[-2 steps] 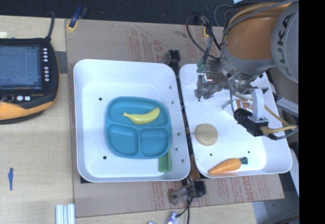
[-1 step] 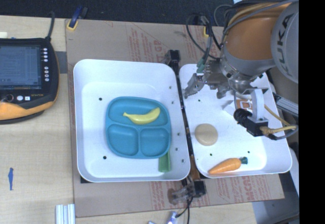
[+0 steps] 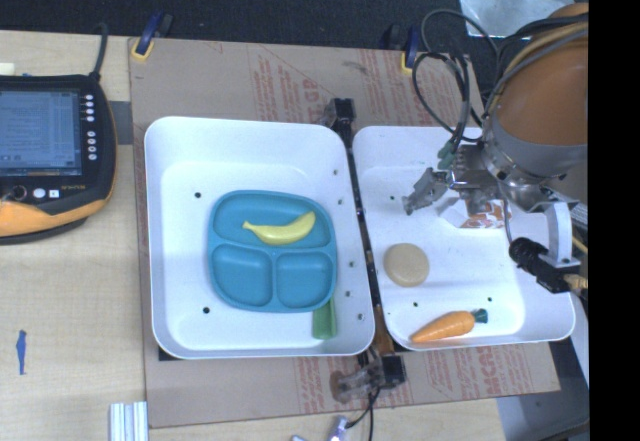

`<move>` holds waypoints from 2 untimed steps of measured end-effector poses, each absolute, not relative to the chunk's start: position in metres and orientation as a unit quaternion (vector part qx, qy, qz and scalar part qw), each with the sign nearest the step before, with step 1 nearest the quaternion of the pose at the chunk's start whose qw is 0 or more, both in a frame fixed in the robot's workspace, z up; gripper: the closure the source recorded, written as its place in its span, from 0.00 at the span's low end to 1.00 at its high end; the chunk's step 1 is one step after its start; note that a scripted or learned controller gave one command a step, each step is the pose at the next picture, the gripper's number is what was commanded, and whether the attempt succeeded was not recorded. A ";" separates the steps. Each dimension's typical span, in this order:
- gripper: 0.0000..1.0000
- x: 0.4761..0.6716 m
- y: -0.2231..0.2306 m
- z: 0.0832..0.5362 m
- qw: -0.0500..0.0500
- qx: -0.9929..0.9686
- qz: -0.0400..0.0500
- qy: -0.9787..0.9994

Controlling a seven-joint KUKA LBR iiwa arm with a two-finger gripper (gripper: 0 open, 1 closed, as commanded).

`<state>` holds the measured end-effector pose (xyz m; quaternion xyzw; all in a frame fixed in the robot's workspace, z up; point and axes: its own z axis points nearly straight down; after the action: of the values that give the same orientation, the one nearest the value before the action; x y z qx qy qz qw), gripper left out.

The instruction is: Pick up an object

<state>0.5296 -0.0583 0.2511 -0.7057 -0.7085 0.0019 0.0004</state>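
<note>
- Near edge of the desk (image 3: 60, 329): pale wood is seen at left, with a brown cardboard sheet (image 3: 300, 79) laid under 2 shallow white bins set side by side.
- Right bin (image 3: 385, 144), near end: an orange carrot (image 3: 445, 326) with a green tip is seen lying close to the near wall, slightly tilted.
- Just beyond the carrot, a round tan disc-shaped object (image 3: 407, 264) is found flat on the bin floor, apart from the carrot.
- Left bin (image 3: 175, 154): a blue divided plate (image 3: 271, 254) with 3 compartments is seen in the middle; a yellow banana (image 3: 281, 227) is laid in the far, long compartment.
- A green block (image 3: 324, 321) is seen just beside the plate's near right corner, against the bin wall.
- Right bin, far half: the claw (image 3: 428, 191) is seen low over the bin floor, pointing left; whether it is wide or narrow cannot be told, and nothing is seen between its tips.
- A small red-and-white item (image 3: 484, 219) is partly hidden under the wrist, right of the claw.
- The grey and orange arm (image 3: 545, 89) is seen entering from the right, cables looped above it.
- Far left of the desk: a pendant with a lit screen (image 3: 45, 154) is noted.
</note>
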 end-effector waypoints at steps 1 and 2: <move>0.00 0.497 -0.094 0.091 0.001 -0.706 0.002 -0.709; 0.00 0.539 -0.110 0.092 0.001 -0.706 0.001 -0.708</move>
<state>0.5391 -0.1099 0.0918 -0.7061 -0.7081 0.0010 0.0010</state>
